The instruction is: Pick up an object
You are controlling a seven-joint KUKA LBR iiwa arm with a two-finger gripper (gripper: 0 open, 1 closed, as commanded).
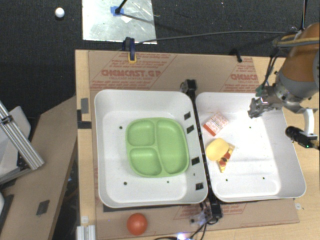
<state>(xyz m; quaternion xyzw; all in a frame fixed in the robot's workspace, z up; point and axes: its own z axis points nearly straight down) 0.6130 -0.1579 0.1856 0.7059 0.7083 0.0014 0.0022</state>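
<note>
In the right bin (280, 176) lie two objects: a small red-and-white packet (215, 123) near its upper left, and a yellow toy (219, 151) with a red and orange bit at its lower side, left of the middle. My gripper (256, 107) hangs over the bin's upper right part, to the right of the packet and apart from both objects. The grey arm with its orange band (300, 64) comes in from the right edge. Nothing shows between the fingers.
The left bin (110, 114) holds a green divided plate (157, 147). A red-orange ball (136, 223) rests on the cardboard in front of the bins. A black clamp (189, 86) sits at the bins' shared top edge. A metal rail (17, 139) stands at the far left.
</note>
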